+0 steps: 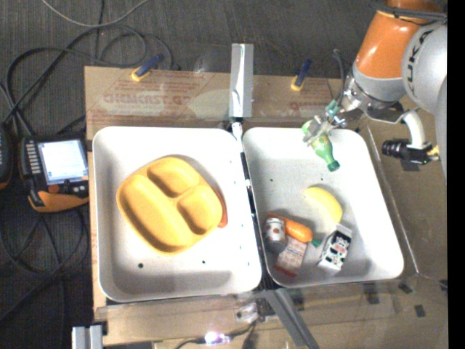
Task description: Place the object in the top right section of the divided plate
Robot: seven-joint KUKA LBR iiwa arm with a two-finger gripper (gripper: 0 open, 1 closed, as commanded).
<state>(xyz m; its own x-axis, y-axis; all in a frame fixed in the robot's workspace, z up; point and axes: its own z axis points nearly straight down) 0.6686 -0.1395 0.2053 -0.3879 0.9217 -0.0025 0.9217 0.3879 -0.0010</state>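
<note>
Though my gripper [320, 129] is closed on the small green plastic bottle [325, 151], lifted over the far side of the right bin, the yellow divided plate [171, 202] lies well to its left; carrying and placing remain, I judge.

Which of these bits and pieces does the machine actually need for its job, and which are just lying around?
Part of the job:
- yellow three-section plastic plate in the left white bin
- small green plastic bottle between the jaws
- gripper over the right white bin

Lying about:
- pale yellow rounded item
- orange carrot-like toy
- small metal can
- white printed carton
- handheld screen beside the bench
</note>
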